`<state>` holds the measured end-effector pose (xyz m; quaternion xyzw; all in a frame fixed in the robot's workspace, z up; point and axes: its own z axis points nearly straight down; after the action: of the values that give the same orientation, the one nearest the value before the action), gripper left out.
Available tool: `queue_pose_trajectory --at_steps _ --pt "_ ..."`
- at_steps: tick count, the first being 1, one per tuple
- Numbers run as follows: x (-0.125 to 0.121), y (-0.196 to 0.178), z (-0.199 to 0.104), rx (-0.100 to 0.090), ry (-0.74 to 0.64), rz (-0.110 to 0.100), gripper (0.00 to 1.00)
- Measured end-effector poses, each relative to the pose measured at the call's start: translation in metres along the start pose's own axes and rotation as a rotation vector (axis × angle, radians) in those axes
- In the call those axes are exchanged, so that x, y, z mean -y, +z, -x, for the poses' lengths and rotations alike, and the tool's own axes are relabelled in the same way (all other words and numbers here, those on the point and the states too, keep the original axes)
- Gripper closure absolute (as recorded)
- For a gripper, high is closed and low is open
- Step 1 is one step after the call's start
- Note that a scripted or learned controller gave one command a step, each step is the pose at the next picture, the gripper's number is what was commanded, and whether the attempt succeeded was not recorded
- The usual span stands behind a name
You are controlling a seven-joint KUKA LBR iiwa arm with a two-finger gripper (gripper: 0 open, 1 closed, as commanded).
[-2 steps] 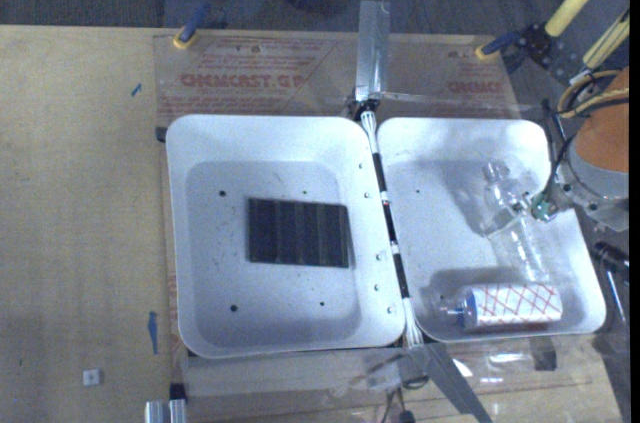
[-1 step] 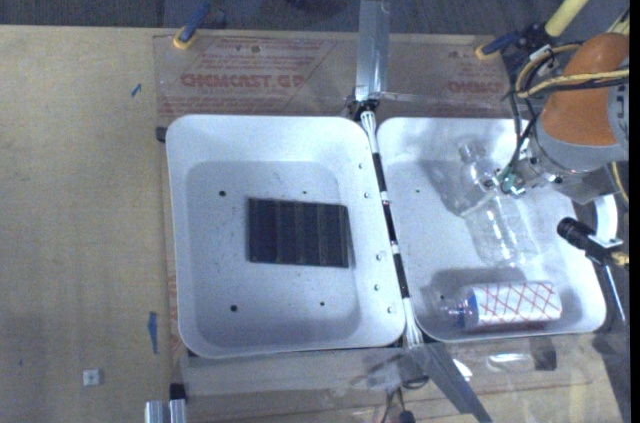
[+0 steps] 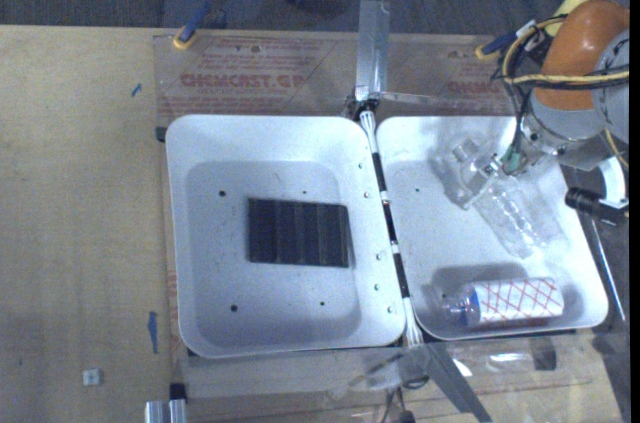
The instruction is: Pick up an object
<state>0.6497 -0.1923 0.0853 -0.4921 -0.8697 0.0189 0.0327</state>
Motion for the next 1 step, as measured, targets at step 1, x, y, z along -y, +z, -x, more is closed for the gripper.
queue_pose_trajectory --at_steps 1 --pt "-0.005 -0.001 -0.0564 0.041 -0.002 0.067 0.0"
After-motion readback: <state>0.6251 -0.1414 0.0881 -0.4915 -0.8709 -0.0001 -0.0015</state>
